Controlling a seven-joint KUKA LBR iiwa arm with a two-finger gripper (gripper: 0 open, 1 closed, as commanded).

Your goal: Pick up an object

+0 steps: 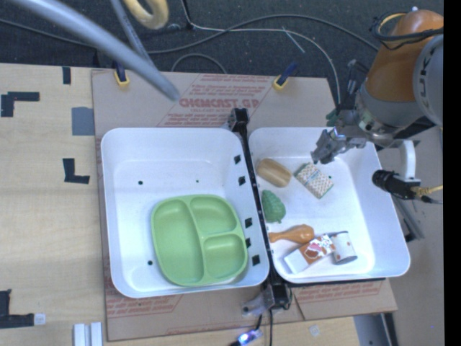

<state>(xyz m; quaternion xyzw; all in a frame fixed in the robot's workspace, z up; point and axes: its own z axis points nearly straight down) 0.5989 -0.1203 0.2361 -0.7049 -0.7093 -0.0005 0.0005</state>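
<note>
The right bin holds several small items: a tan bread-like roll, a patterned square packet, a green leafy toy, an orange drumstick-shaped piece, and a red and white package beside a small can. My gripper hangs over the back of the right bin, just above and right of the patterned packet. Nothing shows between its fingers. The grey arm with its orange band comes in from the upper right.
The left bin carries a green divided plate in its front half. A black divider runs between the bins. Cables and a grey pole cross the back of the bench.
</note>
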